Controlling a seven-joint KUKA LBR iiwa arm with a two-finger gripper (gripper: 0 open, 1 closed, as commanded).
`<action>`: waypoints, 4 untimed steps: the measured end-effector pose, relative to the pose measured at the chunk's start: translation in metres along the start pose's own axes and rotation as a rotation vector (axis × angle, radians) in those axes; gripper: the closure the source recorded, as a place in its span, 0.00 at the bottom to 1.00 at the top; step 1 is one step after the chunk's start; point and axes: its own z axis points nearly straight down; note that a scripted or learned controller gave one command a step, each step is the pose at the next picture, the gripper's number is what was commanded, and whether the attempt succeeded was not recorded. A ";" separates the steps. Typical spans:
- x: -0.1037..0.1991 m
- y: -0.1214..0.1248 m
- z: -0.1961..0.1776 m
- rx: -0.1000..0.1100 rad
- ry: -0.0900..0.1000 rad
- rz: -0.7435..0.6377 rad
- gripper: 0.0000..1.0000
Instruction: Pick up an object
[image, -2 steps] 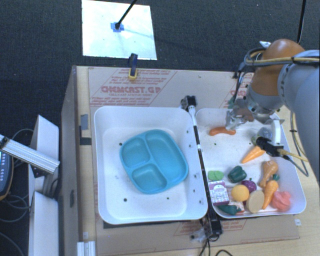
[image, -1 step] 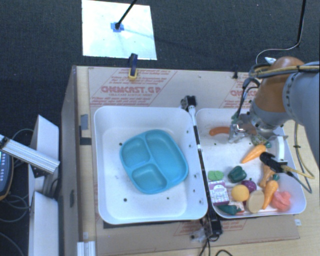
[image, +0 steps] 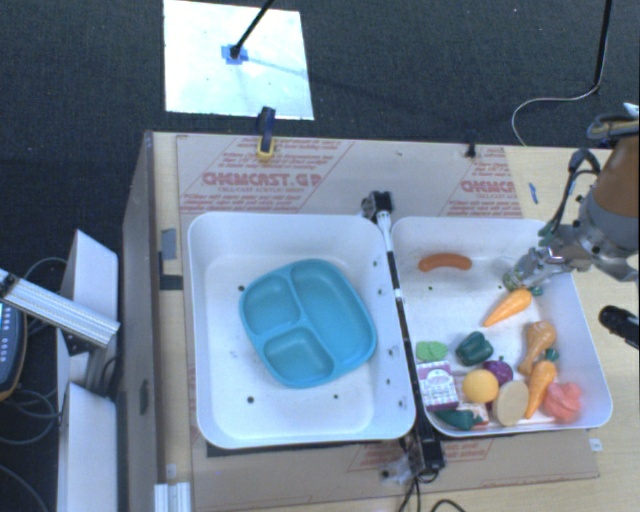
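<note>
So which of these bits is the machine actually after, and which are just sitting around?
In play:
end effector, above the right bin
carrot, closest to it
sausage
the other toy foods heaped at the bin's near end, any of which would do

Just lying about:
blue divided plate
left bin

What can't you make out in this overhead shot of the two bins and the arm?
- Gripper: too small and blurred to tell the state of the jaws, or whether it touches the carrot.
- Arm: cut off by the right edge.
- Toy pile in the right bin: pieces overlap, so several are partly hidden.
</note>
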 end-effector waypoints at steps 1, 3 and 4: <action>0.031 0.062 -0.029 0.000 0.003 -0.005 1.00; -0.012 0.084 -0.021 0.001 0.001 -0.002 1.00; -0.012 0.086 -0.033 -0.004 -0.001 -0.007 1.00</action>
